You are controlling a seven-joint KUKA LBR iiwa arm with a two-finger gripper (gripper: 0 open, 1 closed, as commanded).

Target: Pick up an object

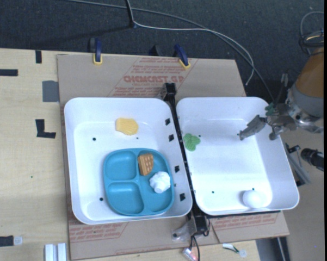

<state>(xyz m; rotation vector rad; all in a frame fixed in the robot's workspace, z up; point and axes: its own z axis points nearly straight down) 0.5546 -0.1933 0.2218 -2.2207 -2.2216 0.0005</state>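
Cardboard-covered table [152,79] carrying two white bins, with a blue divided tray [119,170] in the left one. Right of that tray, in the right bin [228,162]: green lump [191,142] close by, white ball [255,198] far off. Claw [261,125] at the far rim, splayed and grasping nothing; ball probably light, smooth, best pinched across its middle.

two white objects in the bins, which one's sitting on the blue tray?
The crumpled white lump in the left bin, in the blue tray's right compartment below the waffle piece. The other, a smooth white ball, lies in the right bin's near corner.
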